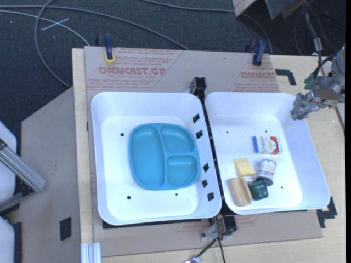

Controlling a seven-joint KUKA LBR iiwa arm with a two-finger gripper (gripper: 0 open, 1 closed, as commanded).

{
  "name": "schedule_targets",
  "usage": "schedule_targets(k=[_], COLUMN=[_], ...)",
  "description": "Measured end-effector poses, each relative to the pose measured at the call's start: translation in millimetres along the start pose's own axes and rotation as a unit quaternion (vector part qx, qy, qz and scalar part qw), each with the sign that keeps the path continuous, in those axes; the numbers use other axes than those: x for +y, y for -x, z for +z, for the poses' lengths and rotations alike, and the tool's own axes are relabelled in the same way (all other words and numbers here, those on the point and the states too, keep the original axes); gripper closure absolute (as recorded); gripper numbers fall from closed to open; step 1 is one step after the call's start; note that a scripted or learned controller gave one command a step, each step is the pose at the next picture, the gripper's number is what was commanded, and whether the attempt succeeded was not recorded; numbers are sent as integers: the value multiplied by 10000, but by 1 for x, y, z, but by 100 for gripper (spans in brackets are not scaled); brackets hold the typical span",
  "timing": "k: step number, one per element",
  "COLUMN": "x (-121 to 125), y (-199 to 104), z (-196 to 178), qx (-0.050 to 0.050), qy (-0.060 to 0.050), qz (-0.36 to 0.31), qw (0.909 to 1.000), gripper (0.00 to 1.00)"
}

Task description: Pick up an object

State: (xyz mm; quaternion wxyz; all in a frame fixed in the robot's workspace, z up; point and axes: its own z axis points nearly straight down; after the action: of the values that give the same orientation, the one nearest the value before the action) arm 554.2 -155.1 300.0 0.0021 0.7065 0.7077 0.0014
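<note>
The right bin [288, 126] holds a small blue, white and red packet [266, 144], a yellow block [244, 167], a small jar with a white label [267, 169], a dark green object [259, 190] and a tan block [239, 191]. They cluster in the bin's near half. My gripper [301, 109] hangs at the far right corner of this bin, above its rim and well apart from all the objects. Nothing shows between its fingers.
The left bin [107, 163] holds a blue three-compartment plate [164, 155]. A black divider with clips [202, 147] runs between the bins. Clamps [109, 51] hold the board at the back edge. Cables lie on the dark floor beyond.
</note>
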Motion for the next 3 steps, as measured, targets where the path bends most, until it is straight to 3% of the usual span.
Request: schedule_targets(k=[1, 2, 3], x=[-1, -14, -10], y=[-54, -104, -151], z=[24, 30, 35], qx=[21, 16, 14], qy=[-43, -40, -39], qz=[-21, -12, -12], qw=[10000, 10000, 10000], gripper=[100, 100, 100])
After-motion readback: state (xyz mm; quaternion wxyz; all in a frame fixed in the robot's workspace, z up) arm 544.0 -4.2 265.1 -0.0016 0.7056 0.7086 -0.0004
